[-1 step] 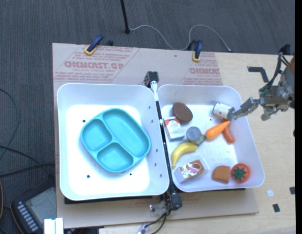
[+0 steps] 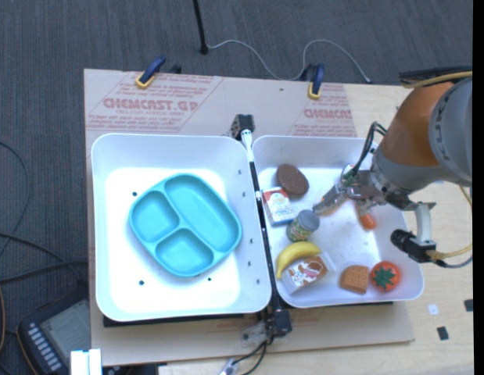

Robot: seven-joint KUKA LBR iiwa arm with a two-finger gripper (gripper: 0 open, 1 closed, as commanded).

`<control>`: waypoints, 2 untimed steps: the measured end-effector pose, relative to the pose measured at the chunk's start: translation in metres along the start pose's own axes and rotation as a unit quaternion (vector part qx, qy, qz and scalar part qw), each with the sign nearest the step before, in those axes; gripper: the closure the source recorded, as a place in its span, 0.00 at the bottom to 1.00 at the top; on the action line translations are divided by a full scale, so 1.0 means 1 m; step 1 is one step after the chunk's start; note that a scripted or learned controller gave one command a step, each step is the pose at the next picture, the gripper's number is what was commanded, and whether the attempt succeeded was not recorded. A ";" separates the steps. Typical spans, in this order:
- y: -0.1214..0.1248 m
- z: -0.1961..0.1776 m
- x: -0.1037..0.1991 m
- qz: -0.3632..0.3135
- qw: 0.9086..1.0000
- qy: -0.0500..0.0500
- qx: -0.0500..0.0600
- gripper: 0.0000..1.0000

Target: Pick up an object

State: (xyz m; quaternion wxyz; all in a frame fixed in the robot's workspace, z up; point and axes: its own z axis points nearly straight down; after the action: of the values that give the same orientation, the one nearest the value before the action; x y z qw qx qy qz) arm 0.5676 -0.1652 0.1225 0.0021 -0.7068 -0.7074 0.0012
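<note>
White bins: two sit side by side on the board (image 2: 148, 104), clamped at 12 o'clock so nothing slides; left bin (image 2: 105, 209) carries a blue tray (image 2: 184, 223) at its centre, likely the place for picked goods; right bin (image 2: 398, 291) carries the loose items, so the picking happens there.

Grey arm: reaches in from 3 o'clock, orange band above the wrist, bent down over the right bin; this slant brings the tool low over the clutter.

Gripper (image 2: 329, 203): fingers look slightly parted with nothing visible between them; tip points toward 9 o'clock, just beside the jar (image 2: 303, 226).

Jar: at the right bin's centre, lying tilted; probably the target, since the tip is nearest it.

Brown disc (image 2: 292, 180): at 11 o'clock in the bin, near the gripper but apart.

Red-white packet (image 2: 278, 206): at 9 o'clock, by the bin wall.

Banana (image 2: 296, 254): at 7 o'clock, touching a printed carton (image 2: 306, 272) below it; crowding may hinder a clean grasp there.

Toast-like piece (image 2: 354, 278) and tomato (image 2: 385, 275): at 5 o'clock, close together.

Small orange piece (image 2: 368, 221): under the wrist at 3 o'clock.

Progress: nothing lifted yet; the approach seems in hand.
</note>
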 end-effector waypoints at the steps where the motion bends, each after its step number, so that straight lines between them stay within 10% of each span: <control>1: 0.023 0.035 0.027 0.000 1.000 -0.002 -0.004 0.00; 2: 0.024 0.024 0.026 0.000 1.000 -0.003 -0.006 1.00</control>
State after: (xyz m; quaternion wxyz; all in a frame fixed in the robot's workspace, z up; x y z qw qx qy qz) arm 0.5913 -0.1392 0.0985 -0.0041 -0.7069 -0.7073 -0.0012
